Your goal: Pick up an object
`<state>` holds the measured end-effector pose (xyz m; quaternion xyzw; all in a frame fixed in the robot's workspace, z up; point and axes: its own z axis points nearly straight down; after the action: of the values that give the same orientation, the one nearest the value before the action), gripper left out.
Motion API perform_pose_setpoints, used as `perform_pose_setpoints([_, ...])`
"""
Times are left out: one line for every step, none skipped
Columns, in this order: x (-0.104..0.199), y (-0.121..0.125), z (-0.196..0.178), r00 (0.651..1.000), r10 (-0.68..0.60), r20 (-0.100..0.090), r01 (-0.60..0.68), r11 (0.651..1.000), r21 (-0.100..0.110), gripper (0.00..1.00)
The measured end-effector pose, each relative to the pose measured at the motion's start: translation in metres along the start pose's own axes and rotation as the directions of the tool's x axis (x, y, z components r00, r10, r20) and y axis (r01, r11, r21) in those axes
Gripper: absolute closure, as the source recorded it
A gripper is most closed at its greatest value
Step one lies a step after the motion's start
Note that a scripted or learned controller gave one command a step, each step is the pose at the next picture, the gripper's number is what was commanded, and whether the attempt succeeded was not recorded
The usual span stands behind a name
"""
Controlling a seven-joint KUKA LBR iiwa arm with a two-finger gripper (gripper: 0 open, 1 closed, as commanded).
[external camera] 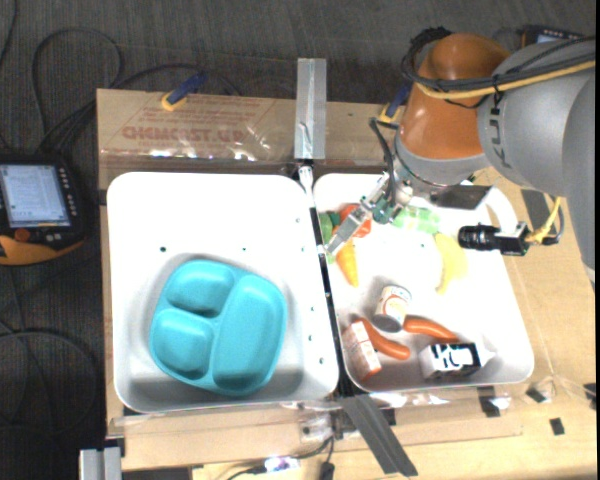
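**A:** Orange carrot toy (347, 261) is logged as the likeliest pick. It is in the right bin (510, 343), hard against the wall shared with the left bin (130, 268). Run the scene near to far?

**B:** Nearest, at 6 o'clock in the right bin: a black-and-white box (450, 358), a small red-labelled packet (359, 349), and two orange sausage shapes (386, 344). A little cup (391, 302) is just beyond them. Mid-bin: the carrot toy on the 9 o'clock side, a yellow banana (448, 259) on the 3 o'clock side. Beyond those, the gripper (360, 220), with a green piece (327, 227) just beside it at 9 o'clock. In the left bin there is a blue divided tray (218, 326). Farthest, a plastic bag (195, 128) is on the worktop behind the bins.

**A:** Bearing from jaws to carrot?

**B:** About 7 o'clock, near, on the camera's side. Its long axis runs roughly 12 to 6, parallel to the shared wall. The banana is at about 4 o'clock and farther off.

**A:** State of the jaws?

**B:** Cannot tell. The tip is small and cluttered, with a red-orange scrap (348, 211) against it. Whether that is pinched or merely adjacent is unresolved.

**A:** Judgement?

**B:** Nothing is plainly lifted. A short shift toward 7 o'clock, closing across the carrot's narrow width, looks cleanest. The wall may crowd one side.
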<state>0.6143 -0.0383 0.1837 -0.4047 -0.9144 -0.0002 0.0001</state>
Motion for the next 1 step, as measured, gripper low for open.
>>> perform_pose_setpoints([0.0,0.0,0.0,1.0,0.0,0.0,0.0,1.0,0.0,0.0])
